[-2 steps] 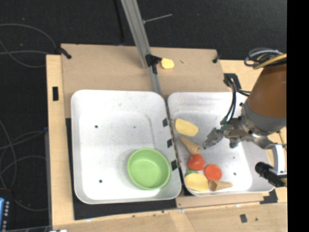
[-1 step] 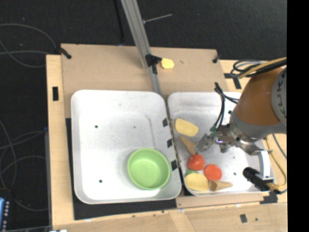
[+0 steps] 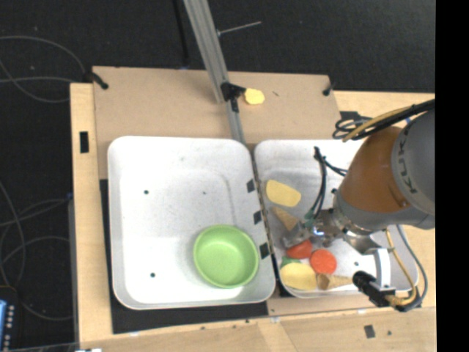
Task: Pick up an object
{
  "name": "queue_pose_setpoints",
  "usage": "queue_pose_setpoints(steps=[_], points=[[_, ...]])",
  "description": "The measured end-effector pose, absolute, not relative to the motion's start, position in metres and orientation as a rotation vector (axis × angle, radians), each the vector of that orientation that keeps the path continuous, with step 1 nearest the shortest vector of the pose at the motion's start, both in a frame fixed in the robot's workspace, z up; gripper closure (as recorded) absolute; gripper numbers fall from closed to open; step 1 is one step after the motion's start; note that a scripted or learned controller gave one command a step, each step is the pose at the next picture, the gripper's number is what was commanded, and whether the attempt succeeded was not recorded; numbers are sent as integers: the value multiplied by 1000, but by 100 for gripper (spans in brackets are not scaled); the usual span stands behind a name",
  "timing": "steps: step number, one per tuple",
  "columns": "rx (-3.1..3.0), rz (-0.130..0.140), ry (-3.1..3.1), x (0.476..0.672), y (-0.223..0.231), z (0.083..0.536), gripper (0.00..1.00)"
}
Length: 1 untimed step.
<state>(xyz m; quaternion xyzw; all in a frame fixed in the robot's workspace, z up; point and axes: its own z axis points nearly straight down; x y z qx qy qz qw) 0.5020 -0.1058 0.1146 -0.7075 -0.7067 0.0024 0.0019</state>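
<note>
In the left bin (image 3: 146, 196), a smooth round green bowl (image 3: 226, 256).

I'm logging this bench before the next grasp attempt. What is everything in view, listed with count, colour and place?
bins: two, white, side by side on the bench.
bowl: one, green, near corner of the left bin.
yellow slab: one, pale yellow, middle of the right bin.
red pieces: two, red-orange, near end of the right bin.
yellow lump: one, near edge of the right bin.
cone: one, tan, beside the lump.
small yellow thing: one, on the board behind the bins.
pole: one, grey, slanting behind the bins.
arm: one, grey with orange band, over the right bin.
gripper: one, above the red pieces.
</note>
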Motion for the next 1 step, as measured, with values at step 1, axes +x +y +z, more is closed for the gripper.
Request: queue_pose_setpoints(steps=[1], points=[[-2227,-6,-2216,505,-105,129,100]])
